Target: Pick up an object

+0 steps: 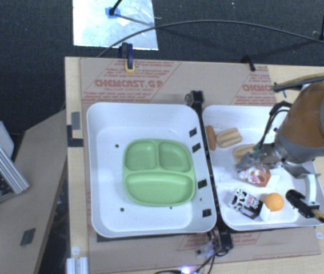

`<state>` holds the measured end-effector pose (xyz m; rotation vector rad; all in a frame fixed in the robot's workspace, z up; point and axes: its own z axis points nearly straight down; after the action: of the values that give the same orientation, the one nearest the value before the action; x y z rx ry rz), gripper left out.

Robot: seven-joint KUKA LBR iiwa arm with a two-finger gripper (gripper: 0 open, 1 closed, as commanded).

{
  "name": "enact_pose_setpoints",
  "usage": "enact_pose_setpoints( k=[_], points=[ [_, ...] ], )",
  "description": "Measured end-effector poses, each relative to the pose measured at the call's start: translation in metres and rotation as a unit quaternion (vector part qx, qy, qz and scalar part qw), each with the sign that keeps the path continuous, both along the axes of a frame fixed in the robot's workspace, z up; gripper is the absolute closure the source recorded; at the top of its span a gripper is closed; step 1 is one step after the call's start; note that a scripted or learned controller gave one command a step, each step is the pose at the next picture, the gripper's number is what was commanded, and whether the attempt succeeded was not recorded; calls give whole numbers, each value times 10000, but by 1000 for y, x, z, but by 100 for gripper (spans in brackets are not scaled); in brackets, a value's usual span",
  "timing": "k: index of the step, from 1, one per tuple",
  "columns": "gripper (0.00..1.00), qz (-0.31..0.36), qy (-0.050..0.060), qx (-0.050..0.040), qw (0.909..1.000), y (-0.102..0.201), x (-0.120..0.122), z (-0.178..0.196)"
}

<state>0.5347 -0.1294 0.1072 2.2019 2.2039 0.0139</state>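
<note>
The red-and-white packet [258, 176] lies mid right bin [230, 114], and we see the gripper [252, 163] low over it; we cannot tell the jaw state. Crowding from the bread roll [244, 150] could spoil our grasp.

"CHEMCAST GP" printed in red on brown sheet [144, 76] under bins.

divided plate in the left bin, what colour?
Light green plate, clearest in the camera view.
</note>
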Motion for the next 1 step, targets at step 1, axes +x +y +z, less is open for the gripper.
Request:
enact_pose_setpoints(
  k=[1],
  points=[
    [100, -5, 97, 53, 9999, 3, -5, 7]
  ],
)
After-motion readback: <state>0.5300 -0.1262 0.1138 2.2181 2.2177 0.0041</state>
